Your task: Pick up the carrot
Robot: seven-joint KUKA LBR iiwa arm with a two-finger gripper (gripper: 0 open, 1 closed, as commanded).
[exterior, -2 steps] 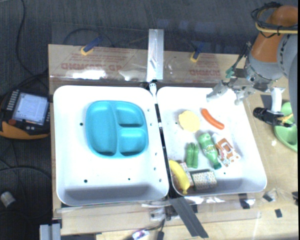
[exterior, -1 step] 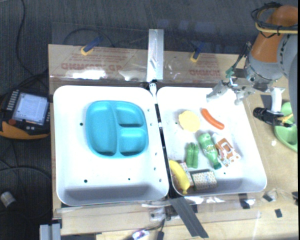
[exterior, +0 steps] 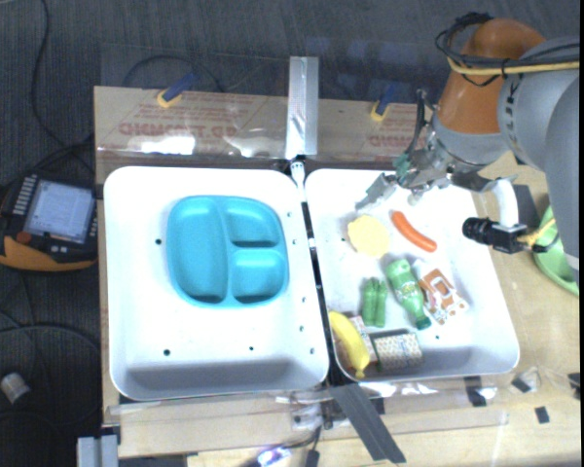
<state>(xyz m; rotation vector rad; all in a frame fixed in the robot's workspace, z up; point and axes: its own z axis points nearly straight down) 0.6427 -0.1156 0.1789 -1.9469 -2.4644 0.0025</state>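
Observation:
The carrot (exterior: 414,231), a short orange-red stick, lies slantwise on the floor of the right bin (exterior: 487,309) in its upper half. My gripper (exterior: 397,187) hovers just above and to the left of it, near the bin's back wall. The fingers are spread open with nothing between them. One fingertip (exterior: 372,194) points toward a yellow round piece (exterior: 368,233), and the other sits just above the carrot's upper end. The grey wrist with its orange band (exterior: 479,86) comes in from the upper right.
The right bin also holds a green bottle (exterior: 405,290), a small green vegetable (exterior: 373,302), a banana (exterior: 348,341), an orange-and-white packet (exterior: 442,295) and a speckled grey block (exterior: 394,348). A blue divided plate (exterior: 229,248) lies in the left bin (exterior: 136,339).

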